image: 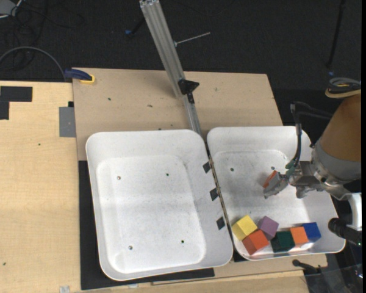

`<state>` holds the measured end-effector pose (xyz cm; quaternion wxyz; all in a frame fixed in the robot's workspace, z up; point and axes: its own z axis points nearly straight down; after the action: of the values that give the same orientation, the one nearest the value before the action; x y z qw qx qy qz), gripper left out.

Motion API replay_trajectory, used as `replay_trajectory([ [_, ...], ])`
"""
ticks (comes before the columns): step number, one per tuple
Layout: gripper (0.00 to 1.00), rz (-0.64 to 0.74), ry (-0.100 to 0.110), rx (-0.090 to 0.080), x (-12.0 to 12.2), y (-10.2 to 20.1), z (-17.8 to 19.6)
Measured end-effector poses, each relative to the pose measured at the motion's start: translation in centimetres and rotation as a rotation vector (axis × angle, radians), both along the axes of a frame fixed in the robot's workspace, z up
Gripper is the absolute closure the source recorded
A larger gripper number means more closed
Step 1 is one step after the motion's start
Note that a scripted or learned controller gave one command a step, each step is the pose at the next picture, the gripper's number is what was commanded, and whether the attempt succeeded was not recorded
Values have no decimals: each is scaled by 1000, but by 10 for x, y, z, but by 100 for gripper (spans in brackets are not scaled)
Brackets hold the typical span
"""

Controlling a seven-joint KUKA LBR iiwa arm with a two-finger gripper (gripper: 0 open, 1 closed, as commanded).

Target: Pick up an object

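Pincer (273, 185) is held low over the middle of the right bin (250, 140), its state cannot be told, while the blocks (274, 234) are bunched along the near wall, presumably slid there, none gripped.

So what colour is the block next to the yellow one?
Purple block, seen in the camera view.
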<state>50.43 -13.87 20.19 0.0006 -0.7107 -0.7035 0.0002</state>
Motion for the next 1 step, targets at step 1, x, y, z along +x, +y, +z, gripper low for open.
replay_trajectory([
  [1,0,-3,0,0,0,0,0],
])
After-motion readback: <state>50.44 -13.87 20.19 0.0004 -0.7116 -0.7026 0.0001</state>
